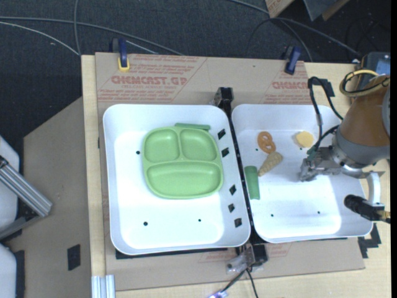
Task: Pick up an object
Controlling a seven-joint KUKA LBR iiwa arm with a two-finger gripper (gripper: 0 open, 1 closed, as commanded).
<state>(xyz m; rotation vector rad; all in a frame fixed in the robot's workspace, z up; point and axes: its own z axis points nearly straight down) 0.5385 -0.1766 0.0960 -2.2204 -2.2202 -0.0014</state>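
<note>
Tool (308,169) low in right bin; cone (270,162) left, apart.

in the right bin (298,219), a pretzel (266,142) lies near the far wall, a waffle cone (270,163) lies tilted just below it, a pale yellow chip (304,139) lies to their right, and a green stick (251,182) rests along the left wall.
</note>
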